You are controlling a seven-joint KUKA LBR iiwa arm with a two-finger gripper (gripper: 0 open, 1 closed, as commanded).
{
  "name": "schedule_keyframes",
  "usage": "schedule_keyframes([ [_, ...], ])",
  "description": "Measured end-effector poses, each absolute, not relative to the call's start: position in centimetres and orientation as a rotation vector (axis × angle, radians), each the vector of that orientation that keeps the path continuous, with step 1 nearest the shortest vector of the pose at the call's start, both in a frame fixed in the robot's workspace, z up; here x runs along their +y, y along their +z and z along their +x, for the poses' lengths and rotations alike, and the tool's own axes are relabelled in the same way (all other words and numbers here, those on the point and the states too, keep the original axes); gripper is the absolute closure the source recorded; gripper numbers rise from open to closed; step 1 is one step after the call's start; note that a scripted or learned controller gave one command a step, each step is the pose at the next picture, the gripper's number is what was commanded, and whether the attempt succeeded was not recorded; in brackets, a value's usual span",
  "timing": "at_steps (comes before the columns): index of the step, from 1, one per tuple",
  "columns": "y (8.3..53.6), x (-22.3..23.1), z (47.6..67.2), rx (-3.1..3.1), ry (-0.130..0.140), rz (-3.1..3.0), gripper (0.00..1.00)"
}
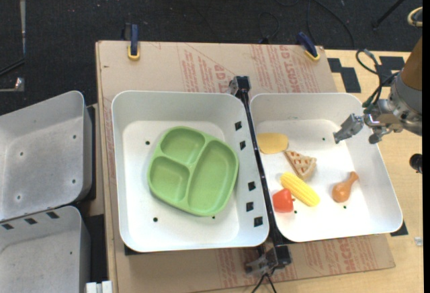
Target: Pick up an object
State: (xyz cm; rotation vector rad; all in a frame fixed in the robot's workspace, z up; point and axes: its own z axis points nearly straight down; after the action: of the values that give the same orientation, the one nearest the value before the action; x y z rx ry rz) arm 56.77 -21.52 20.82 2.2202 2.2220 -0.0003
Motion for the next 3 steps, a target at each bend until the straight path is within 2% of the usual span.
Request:
schedule_keyframes([
  [1,15.1,-21.2,55.9,2.221,-0.002,2.224,0.0],
  [2,9.8,-21.1,55.9,2.222,-0.002,2.224,0.0],
  [3,11.1,-21.1,56.0,2.22,0.001,2.221,1.0],
])
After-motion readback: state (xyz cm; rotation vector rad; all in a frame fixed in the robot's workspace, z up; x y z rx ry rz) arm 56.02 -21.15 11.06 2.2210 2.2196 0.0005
